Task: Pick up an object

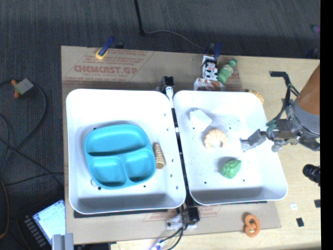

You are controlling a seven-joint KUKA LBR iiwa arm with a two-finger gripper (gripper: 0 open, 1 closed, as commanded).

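— What lies near the gripper in the right white bin?

— A pale tan croissant-shaped pastry just off its fingertips, a bumpy green toy below them, a white crumpled piece farther beyond.

— Open floor?

— Bare bin floor directly under the fingers.

The grey arm reaches in from the right, wrist low, jaws pointing left.

Bright, even overhead light; the white bins glare slightly, shadows are soft, and fine detail is mildly blurred.
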